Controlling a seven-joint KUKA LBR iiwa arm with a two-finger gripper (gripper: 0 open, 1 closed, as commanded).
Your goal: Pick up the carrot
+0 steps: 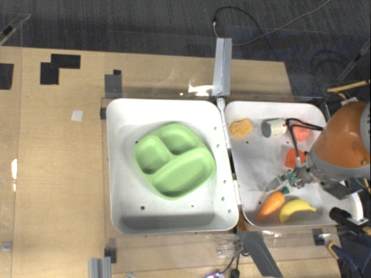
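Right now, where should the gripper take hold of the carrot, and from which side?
Grip the carrot across its thick middle, coming straight down. It lies flat and slanted in the right bin, narrow end toward the near wall, with the banana close on its right. Probably close the fingers across its width so they clear the banana. The gripper hangs just above it.

Bright, even overhead light — the white bins (116,172) nearly wash out, with glare on the rim at the top. A soft shadow lies under the green plate (174,161). Slightly soft focus throughout.
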